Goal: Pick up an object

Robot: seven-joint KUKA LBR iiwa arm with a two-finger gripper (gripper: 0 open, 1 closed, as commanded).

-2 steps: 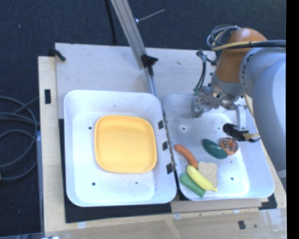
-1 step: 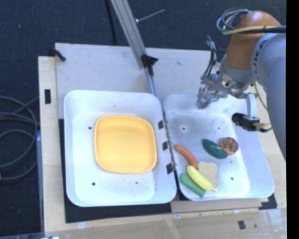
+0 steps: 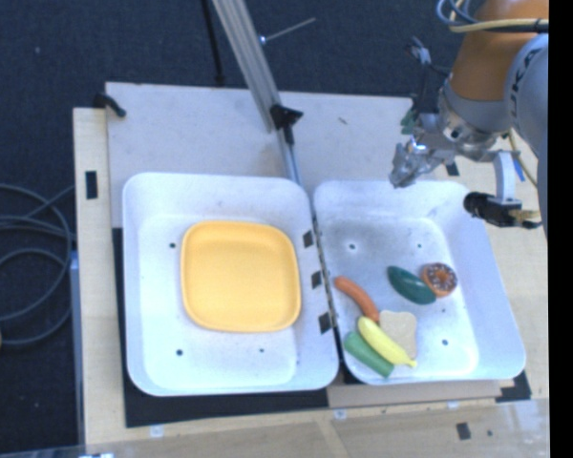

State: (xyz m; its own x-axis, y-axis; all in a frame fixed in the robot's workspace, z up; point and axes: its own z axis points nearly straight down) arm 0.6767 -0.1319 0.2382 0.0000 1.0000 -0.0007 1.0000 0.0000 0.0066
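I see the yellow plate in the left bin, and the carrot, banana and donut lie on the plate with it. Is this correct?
Not quite. The camera view shows the yellow plate alone in the left bin; the carrot, banana and donut lie in the right bin.

We see two bins side by side on the bench (image 3: 95,256). The left bin (image 3: 143,208) holds a plate (image 3: 240,276). In the right bin (image 3: 477,256), toy foods (image 3: 392,322) cluster toward the near side. The hand (image 3: 408,167) hangs over its far rim.
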